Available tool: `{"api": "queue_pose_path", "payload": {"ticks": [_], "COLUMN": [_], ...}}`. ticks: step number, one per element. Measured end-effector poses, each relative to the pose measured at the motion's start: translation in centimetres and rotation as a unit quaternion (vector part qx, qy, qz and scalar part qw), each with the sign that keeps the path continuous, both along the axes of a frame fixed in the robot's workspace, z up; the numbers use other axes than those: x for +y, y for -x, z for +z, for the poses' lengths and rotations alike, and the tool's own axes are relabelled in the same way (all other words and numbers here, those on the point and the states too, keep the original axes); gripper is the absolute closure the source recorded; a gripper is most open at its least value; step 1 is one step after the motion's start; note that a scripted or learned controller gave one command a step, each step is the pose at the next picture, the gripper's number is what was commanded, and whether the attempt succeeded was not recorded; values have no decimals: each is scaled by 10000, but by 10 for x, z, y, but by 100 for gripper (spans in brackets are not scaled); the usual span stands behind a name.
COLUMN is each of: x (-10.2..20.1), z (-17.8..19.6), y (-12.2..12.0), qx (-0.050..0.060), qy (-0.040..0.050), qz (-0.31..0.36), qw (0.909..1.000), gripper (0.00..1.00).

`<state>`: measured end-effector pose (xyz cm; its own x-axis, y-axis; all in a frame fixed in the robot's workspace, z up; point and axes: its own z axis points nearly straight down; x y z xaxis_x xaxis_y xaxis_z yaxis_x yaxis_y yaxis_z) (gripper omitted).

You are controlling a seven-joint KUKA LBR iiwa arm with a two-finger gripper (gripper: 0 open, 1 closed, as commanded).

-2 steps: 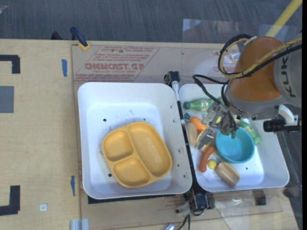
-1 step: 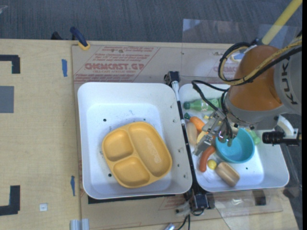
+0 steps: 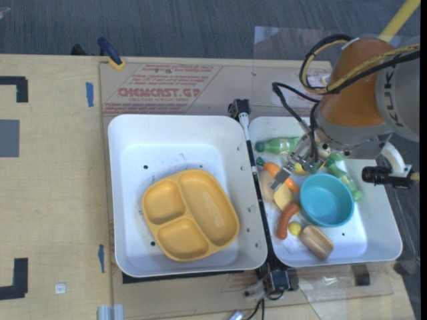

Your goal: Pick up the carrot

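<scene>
Nearby, a blue bowl [image 3: 326, 199], green bottle [image 3: 277, 145] and yellow block [image 3: 283, 196] crowded the right bin [image 3: 380, 235]. The carrot [image 3: 272, 169] lay just left of the gripper [image 3: 293, 167], whose 2 fingers stood slightly apart, gripping nothing.

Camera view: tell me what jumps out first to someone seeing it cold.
The yellow divided plate lies alone in the left bin. The right bin is crowded: a blue bowl, an orange carrot near its left wall, a green bottle. Above that clutter hangs the arm's orange band, its pincer down among the items.
</scene>
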<state>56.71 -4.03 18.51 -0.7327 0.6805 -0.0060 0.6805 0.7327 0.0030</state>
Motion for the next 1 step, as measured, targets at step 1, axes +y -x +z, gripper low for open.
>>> {"api": "queue_pose_path", "payload": {"ticks": [1], "x": [1], "z": [-1], "y": [-7], "qx": [8], "qy": [-9], "qz": [-2070], "qw": [9783], "gripper": [0]}}
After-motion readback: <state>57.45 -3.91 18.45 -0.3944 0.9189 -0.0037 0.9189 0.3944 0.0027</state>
